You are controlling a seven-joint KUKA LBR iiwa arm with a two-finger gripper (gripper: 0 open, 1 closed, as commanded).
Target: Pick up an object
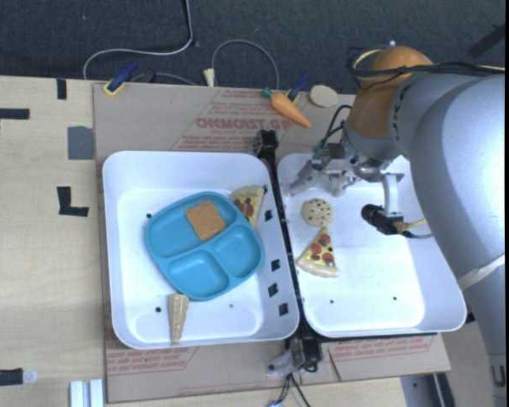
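Over the far part of the right bin (407, 312) hangs my end effector (327, 176); whether it is released or clenched I cannot tell from above. Nothing visibly sits in it. Just at its 6 o'clock lies a cookie (316, 211), close beneath it, and further toward 6 o'clock a pizza slice (320, 253) rests on the bin floor, apart from the cookie.

Across the divider, at my 9 o'clock, the left bin (123, 227) carries a blue tray (205, 248) with a toast piece (206, 220) in its upper compartment. A second pizza slice (249, 201) sits at the tray's 2 o'clock, beside its rim. At the tray's 7 o'clock an ice-cream cone (178, 316) lies near the bin's near wall.

Outside the bins, on the counter (34, 253) at my 11 o'clock, a carrot (288, 108) lies on the cardboard, with a pale round piece (323, 96) just at its 2 o'clock.
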